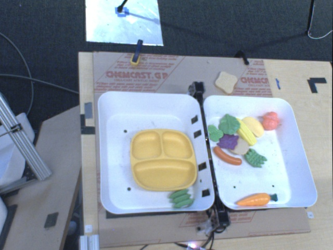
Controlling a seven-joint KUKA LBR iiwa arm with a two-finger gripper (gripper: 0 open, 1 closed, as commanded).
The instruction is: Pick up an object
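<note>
The right bin (299, 155) holds a cluster of toy foods: a green broccoli (229, 124), a purple piece (228, 141), a yellow corn-like piece (248, 132), a pink-red tomato (270, 120), a red sausage (227, 155), a small green vegetable (255, 158) and a green leafy piece (214, 133). An orange carrot (255, 199) lies near that bin's front wall. In the left bin (112, 155) sits a yellow divided plate (162, 159), with green pea pods (180, 197) just in front of it.
A slice of toy bread (226, 82) lies on the cardboard behind the bins. A blue and yellow clamp (137, 53) sits at the bench's back edge. A metal frame (23, 145) stands at the left.
</note>
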